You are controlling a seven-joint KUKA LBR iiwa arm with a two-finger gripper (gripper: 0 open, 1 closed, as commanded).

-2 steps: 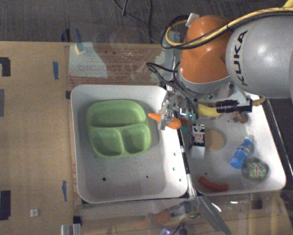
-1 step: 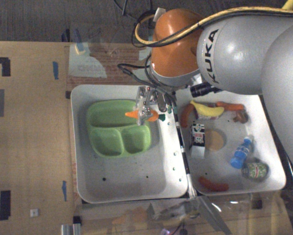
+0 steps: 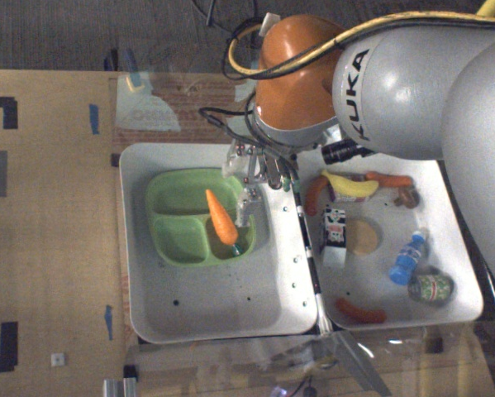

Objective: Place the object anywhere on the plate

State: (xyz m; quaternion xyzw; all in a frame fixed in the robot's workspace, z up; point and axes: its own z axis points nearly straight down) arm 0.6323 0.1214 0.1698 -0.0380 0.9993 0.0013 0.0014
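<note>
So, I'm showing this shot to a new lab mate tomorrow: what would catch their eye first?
Probably the big grey KUKA arm with its orange band, filling the upper right and reaching over the seam between the bins. Next, the bright orange carrot lying on the green divided plate in the left bin, just beside the gripper. Then the clutter in the right bin: a banana, a blue bottle and a can.

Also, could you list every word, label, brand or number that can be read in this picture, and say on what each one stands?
"KUKA": black letters on the grey arm, running up its casing.
Carton: dark print, too blurred to read.
Can: label with red and green, too blurred to read.
Bottle: blue, no text that can be read.
Clear sheet on the bench: faint marks, not readable.
</note>
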